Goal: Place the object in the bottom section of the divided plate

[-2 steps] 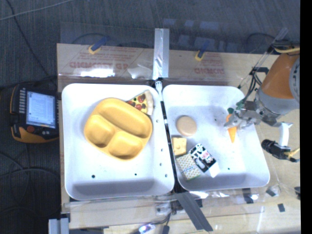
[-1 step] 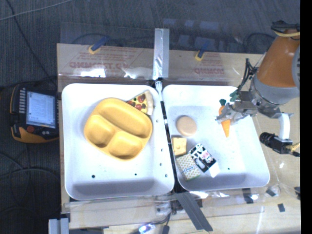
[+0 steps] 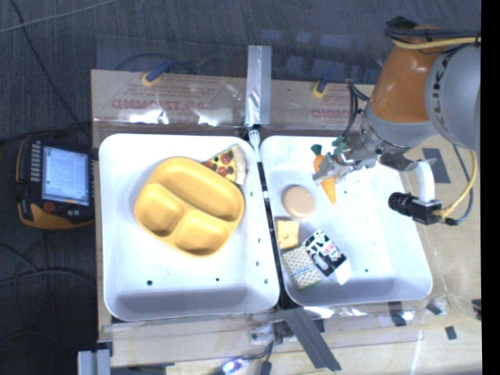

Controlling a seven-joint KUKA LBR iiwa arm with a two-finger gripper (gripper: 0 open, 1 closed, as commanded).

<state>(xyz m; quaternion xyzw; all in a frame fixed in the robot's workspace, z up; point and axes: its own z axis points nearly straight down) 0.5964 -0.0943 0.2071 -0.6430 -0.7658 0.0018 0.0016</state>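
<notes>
Plainly, our gripper (image 3: 337, 165) sits low in the right bin (image 3: 406, 276), right on top of the toy carrot (image 3: 327, 184), and we cannot tell from this slanted view how it is set or whether it has the carrot at all. The carrot lies just right of the round tan cookie-like disc (image 3: 298, 201), its green top (image 3: 317, 151) pointing away from the disc toward the bin's far wall and its orange tip toward the near side.

We judge the carrot to be a small, hard plastic play-food piece: light, stiff, smooth and somewhat slippery, with a taper that could let it squirt out of a pinch. The thick upper part of the orange body, just under the green top, looks to us the best place to take hold, squeezing across its width rather than along its length.

Nearer the bin's front than the disc lie a yellow cheese-like block (image 3: 287, 233), a black-and-white cow-patterned piece (image 3: 323, 250) and a pale cracker-like square (image 3: 301, 268).

Left of the disc, across the wall between the bins, the yellow divided plate (image 3: 190, 204) rests in the left bin (image 3: 125, 287), with a toy pizza slice (image 3: 226, 162) at its far right rim. Its bottom section, the near one, looks bare, so the placing is not yet done.
</notes>
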